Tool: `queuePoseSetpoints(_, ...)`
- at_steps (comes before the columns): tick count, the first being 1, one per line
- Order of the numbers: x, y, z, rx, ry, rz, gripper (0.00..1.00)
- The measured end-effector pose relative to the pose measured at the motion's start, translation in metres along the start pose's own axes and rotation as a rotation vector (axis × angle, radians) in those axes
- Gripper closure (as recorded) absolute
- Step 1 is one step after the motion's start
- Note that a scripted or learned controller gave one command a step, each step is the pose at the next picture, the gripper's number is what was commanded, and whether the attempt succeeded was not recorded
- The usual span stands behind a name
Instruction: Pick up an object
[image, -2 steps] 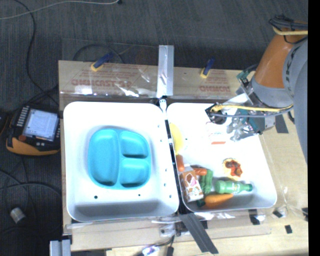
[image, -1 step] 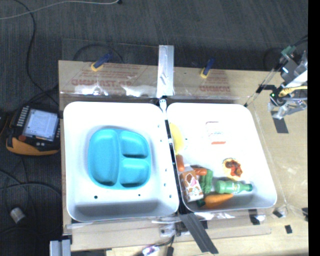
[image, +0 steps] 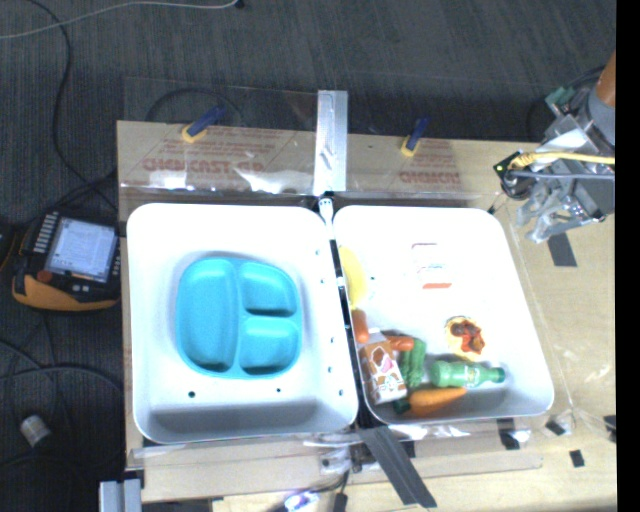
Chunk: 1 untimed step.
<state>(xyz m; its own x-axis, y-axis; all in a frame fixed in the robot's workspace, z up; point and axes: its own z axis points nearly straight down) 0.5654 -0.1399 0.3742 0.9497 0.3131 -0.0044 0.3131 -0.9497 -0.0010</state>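
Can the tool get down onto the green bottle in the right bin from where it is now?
Probably yes. The green bottle lies on top near the right bin's front wall, with nothing over it. The tool is outside the bin's far right corner. The carrot touching the bottle could crowd a finger.

green bottle (image: 463, 375), lying flat, right bin (image: 520, 290)

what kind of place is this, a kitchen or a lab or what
Most likely a robotics lab bench, not a kitchen: two white bins sit side by side, toy food like a green bottle and a carrot is piled in one, and a pendant controller lies on dark carpet.
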Motion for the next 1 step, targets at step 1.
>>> queuePoseSetpoints(1, -0.0136, -0.0291, 0.0204, -0.001, -0.001, -0.050, 1.00)
